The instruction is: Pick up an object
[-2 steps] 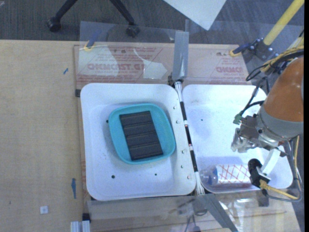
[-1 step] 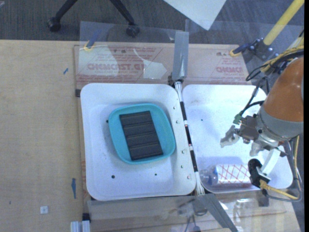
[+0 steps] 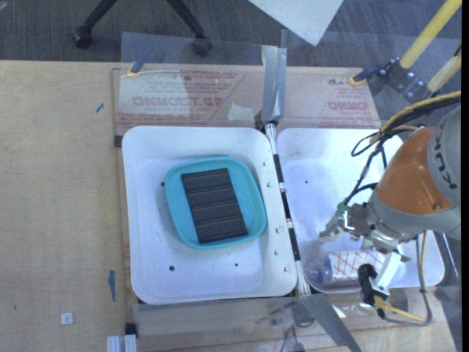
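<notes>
Gripper [image 3: 350, 229] sits low over the right bin [image 3: 315, 160], at the end of the grey arm w/ orange band [image 3: 410, 178]. Can't tell if the gripper is spread or pressed together, as wrist hardware covers it from this angle.

Just next to the gripper, toward the bin's front edge, lies a red-and-white checked packet [image 3: 352, 261], partly hidden by the robot. Whether gripper and packet touch, can't tell. A small bluish item [image 3: 319, 272] lies beside the packet, on the side away from the arm. It's blurred, so can't ID it.

Well apart from the gripper, across the divider, the left bin [image 3: 139, 218] holds a teal tray [image 3: 174, 196] approx. in its middle, w/ a black ribbed block [image 3: 213, 205] lying flat inside it.

Both bins rest on the bench [image 3: 51, 196]. Past the bins' far edge, away from the gripper, a clear sheet w/ red lettering [image 3: 183, 94] lies on the bench.
</notes>
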`<state>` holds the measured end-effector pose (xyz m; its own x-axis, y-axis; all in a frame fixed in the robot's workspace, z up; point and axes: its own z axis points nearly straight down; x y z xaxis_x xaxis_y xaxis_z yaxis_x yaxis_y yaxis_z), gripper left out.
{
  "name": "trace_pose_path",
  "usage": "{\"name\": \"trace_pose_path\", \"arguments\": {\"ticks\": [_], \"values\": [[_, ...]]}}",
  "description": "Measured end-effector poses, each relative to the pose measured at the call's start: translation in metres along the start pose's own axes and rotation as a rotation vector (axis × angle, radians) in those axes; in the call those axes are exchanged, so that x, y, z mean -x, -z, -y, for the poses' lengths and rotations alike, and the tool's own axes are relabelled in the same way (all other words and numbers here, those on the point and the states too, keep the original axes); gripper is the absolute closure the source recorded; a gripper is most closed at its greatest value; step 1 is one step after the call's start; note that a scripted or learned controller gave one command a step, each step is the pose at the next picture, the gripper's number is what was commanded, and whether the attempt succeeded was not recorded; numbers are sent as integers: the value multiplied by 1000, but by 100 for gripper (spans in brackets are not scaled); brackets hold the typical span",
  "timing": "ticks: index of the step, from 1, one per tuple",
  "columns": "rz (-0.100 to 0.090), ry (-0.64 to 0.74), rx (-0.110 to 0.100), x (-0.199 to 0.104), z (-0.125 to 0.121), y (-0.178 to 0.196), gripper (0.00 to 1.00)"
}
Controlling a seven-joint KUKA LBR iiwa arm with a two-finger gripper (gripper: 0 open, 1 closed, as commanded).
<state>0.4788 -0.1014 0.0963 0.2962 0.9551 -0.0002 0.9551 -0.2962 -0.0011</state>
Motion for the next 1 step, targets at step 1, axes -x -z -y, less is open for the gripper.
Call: {"name": "trace_pose_path", "arguments": {"ticks": [1], "values": [[1,-127,0,58,-18,95,0]]}}
